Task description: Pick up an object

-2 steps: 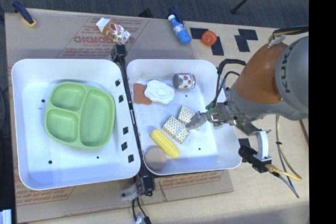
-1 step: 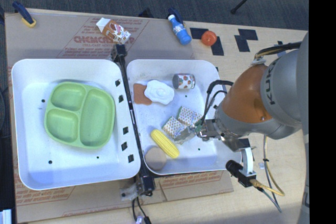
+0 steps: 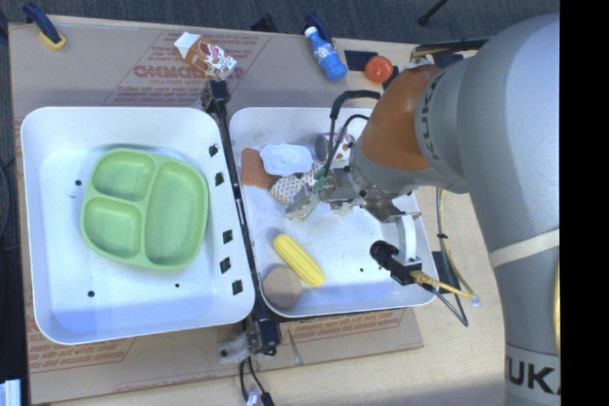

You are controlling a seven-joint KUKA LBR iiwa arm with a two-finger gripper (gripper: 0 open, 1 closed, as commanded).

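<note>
End effector [image 3: 319,190], its grip state impossible to tell, crowds a patterned wrapper [image 3: 290,192] mid-bin and risks snagging the neighboring white cloth [image 3: 285,158].

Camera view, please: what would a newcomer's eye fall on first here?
Most striking is the big grey arm with its orange band, reaching from the right into the right bin. Next comes the green divided plate, lying alone in the left bin. A yellow corn cob lies near the right bin's front, with a blue bottle on the cardboard behind the bins.
</note>
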